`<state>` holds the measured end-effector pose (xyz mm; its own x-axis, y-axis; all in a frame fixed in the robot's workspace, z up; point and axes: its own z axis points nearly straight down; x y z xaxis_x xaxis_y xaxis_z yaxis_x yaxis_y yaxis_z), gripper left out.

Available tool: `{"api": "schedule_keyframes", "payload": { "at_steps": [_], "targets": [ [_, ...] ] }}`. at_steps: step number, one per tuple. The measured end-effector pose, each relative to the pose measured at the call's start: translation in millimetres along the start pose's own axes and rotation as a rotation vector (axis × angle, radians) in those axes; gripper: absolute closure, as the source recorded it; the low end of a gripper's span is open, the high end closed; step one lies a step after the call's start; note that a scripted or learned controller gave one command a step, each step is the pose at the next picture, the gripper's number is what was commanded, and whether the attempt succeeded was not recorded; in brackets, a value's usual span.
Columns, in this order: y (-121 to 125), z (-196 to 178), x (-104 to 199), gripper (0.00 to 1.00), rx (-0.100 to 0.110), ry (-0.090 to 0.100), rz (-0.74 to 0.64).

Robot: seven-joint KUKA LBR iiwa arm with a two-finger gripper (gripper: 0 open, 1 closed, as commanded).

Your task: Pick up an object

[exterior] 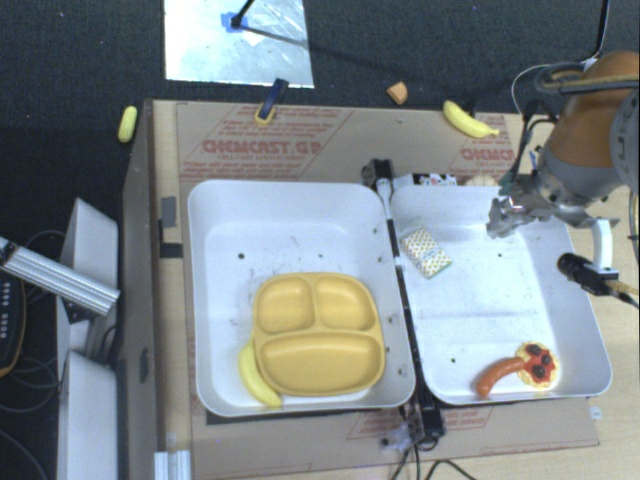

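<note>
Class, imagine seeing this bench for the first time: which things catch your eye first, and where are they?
The yellow divided tray dominates the left bin, with a banana tucked at its lower-left edge. In the right bin, a small patterned packet lies near the top left and a pizza slice toy sits in the bottom corner. The grey arm's gripper hangs over that bin's upper edge.
</note>
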<state>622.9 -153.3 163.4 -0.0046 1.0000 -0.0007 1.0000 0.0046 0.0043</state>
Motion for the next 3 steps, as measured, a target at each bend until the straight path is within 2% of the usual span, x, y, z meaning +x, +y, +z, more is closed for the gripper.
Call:
{"api": "schedule_keyframes", "payload": {
  "at_steps": [1, 2, 3],
  "targets": [
    [-15, -37, 55, 1.00, 0.001, 0.001, 0.000],
    [-15, -21, 94, 1.00, 0.003, 0.001, 0.001],
    [-19, 4, 65, 1.00, 0.003, 0.000, 0.004]
  ]
}}
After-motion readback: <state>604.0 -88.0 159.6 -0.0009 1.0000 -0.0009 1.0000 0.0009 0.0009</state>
